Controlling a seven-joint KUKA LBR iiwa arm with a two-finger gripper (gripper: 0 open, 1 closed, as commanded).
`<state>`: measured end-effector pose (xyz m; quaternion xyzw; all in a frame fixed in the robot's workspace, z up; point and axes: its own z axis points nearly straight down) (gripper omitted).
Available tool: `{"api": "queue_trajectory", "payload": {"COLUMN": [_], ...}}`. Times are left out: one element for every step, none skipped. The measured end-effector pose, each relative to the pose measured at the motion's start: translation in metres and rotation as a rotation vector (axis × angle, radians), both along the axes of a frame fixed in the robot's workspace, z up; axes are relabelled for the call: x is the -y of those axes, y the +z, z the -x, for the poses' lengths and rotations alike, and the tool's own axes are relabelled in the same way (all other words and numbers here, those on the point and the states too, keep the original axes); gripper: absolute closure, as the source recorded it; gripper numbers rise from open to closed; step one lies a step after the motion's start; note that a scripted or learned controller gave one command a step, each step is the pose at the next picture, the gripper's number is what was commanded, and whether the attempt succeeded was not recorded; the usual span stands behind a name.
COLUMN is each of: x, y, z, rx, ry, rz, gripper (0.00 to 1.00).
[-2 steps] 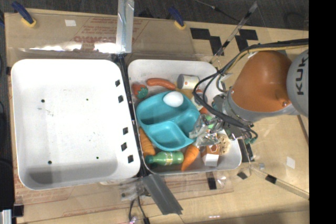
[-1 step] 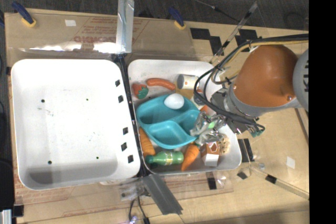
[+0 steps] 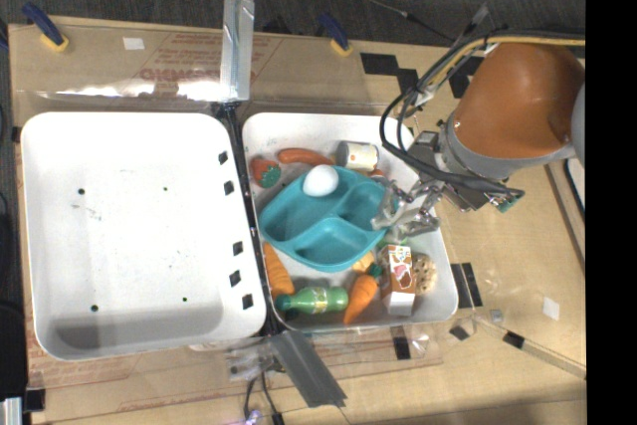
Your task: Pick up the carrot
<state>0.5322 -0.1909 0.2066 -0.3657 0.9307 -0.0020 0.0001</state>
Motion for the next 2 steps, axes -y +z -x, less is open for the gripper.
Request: {"api": "queue_trajectory", "payload": {"x": [0.023, 0.020], "y": [-0.055, -0.051], "z": [-0.013, -0.055], "rx": [-0.004, 0.001], "ry": [0.341, 0.760], "rz": [0.000, -0.001], "gripper": [1.00, 1.00]}}
